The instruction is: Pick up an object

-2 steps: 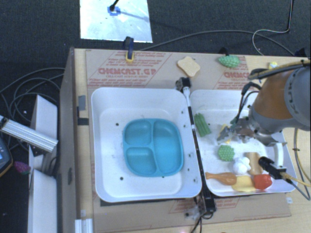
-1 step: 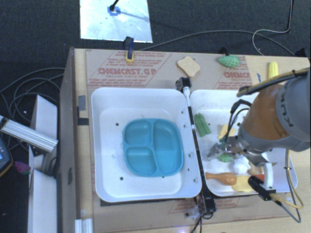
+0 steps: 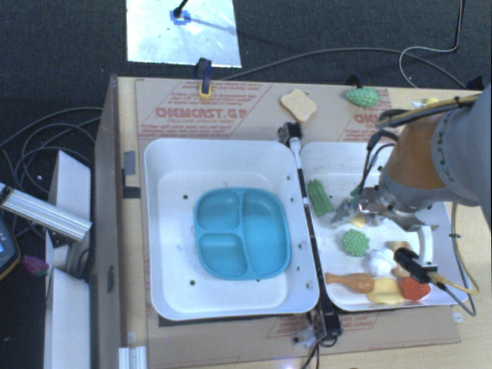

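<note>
— What's around you?

— A toast slice (image 3: 298, 104) and a green knobbly piece (image 3: 362, 96) lie on the counter (image 3: 231, 110) behind the bins, well apart from me. My arm (image 3: 434, 156) reaches in over the right bin (image 3: 338, 156).

— And what you might pick?

— A green ribbed piece (image 3: 319, 197) lies near the divider, just left of my gripper (image 3: 352, 209). A round green bumpy ball (image 3: 355, 242) sits just below me; beside it a white ball (image 3: 379, 262), a drumstick (image 3: 352, 281), a red piece (image 3: 415, 289) and a yellow piece (image 3: 388, 297).

— The left bin (image 3: 177, 160)?

— A blue divided plate (image 3: 242, 233).

— Your fingers?

— Low in the right bin; I cannot tell how open they are, or whether they hold anything.
</note>
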